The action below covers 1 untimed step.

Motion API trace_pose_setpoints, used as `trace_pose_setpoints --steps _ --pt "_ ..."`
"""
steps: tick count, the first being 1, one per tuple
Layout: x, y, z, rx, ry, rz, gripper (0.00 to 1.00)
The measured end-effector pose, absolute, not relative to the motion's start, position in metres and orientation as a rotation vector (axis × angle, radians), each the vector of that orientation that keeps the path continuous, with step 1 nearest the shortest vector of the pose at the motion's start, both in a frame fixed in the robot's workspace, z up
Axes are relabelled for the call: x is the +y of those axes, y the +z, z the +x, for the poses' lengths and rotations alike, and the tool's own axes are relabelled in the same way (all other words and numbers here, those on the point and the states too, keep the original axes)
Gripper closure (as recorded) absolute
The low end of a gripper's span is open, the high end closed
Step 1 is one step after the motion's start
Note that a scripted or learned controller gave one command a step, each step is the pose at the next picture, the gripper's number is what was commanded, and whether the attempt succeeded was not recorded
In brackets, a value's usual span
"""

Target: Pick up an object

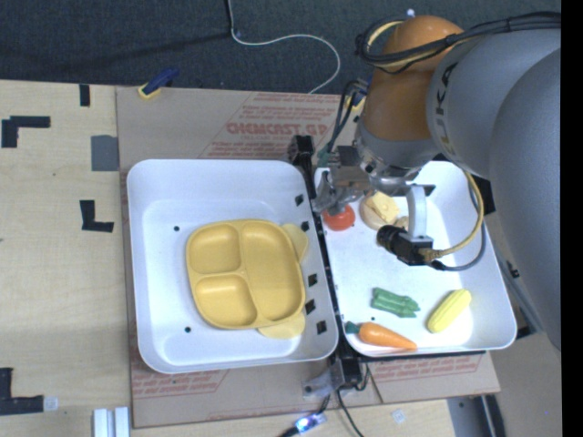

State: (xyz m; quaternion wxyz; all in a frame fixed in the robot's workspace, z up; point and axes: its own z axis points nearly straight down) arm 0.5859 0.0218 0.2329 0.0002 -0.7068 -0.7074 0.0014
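Note:
My gripper reaches down into the far left corner of the right bin, right over a small red object that looks like a toy tomato. The fingers sit at the red object's top, and the wrist hides their tips. A pale cream food item lies just right of it. Nearer the front of that bin lie a green pod, a yellow corn cob and an orange carrot.
The left bin holds a yellow divided plate with a pale yellow piece beneath its right edge. A black clip-like part with cables hangs from the wrist over the right bin. The bins' shared wall runs just left of the gripper.

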Motion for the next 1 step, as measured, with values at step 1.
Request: trace_pose_setpoints --steps 1 --pt "0.0252 0.2323 0.5944 -2.222 0.002 -2.220 1.00"
